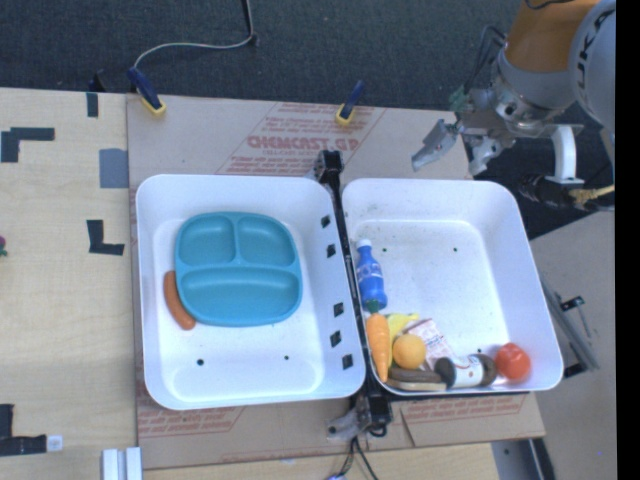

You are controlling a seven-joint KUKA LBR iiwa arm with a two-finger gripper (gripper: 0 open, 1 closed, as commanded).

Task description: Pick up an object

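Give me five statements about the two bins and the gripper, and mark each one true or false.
1. The blue divided plate lies in the left bin. True.
2. The hot dog lies on top of the plate. False: it lies in the bin, against the plate's left edge.
3. The blue bottle lies in the right bin, near the divider side. True.
4. The gripper is down among the items in the right bin. False: it hangs over the cardboard beyond that bin's far edge and holds nothing.
5. The carrot lies alone in the left bin. False: it lies in the right bin, beside the orange.
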